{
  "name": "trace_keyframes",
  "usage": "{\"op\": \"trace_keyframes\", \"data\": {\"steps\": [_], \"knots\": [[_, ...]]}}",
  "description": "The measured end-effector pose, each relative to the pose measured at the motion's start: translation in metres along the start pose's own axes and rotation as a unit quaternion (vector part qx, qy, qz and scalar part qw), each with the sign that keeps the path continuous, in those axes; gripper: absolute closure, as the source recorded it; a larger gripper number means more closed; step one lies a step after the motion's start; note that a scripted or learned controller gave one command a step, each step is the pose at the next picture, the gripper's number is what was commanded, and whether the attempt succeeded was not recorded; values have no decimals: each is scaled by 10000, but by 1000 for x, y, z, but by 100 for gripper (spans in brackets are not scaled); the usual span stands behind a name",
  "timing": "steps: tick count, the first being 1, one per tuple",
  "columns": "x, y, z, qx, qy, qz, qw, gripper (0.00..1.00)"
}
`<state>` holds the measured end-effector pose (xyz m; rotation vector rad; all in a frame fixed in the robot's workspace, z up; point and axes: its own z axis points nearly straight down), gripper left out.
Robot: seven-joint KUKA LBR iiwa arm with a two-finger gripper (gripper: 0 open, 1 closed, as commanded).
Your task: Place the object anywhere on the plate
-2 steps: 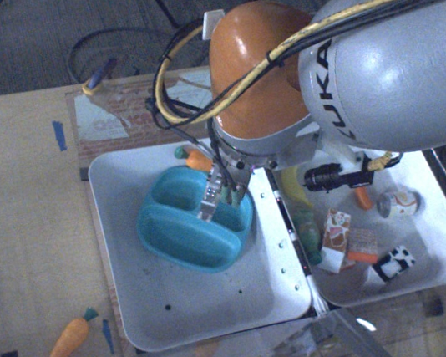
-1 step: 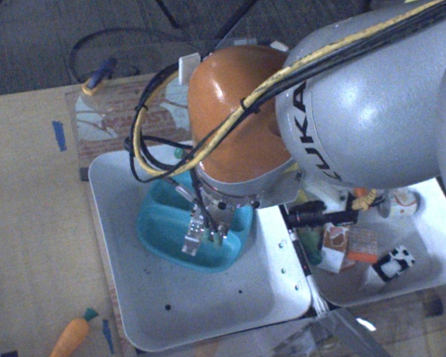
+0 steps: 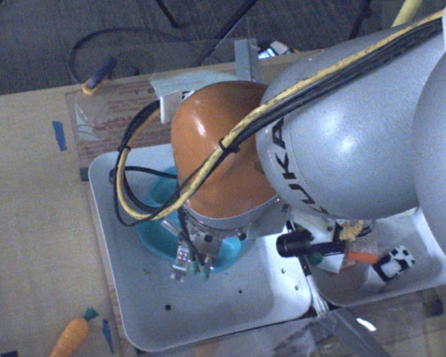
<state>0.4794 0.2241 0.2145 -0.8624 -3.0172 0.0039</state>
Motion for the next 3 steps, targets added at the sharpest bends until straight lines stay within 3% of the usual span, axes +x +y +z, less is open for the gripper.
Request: {"op": "trace_keyframes", "data": {"steps": [1,2,3], "knots": [[1,1,27,1,3,-751,9972,100],[-13,-21,82,5,10,319,9995,100],[-9,8,4,-23,-20,-2517,9678,100]]}}
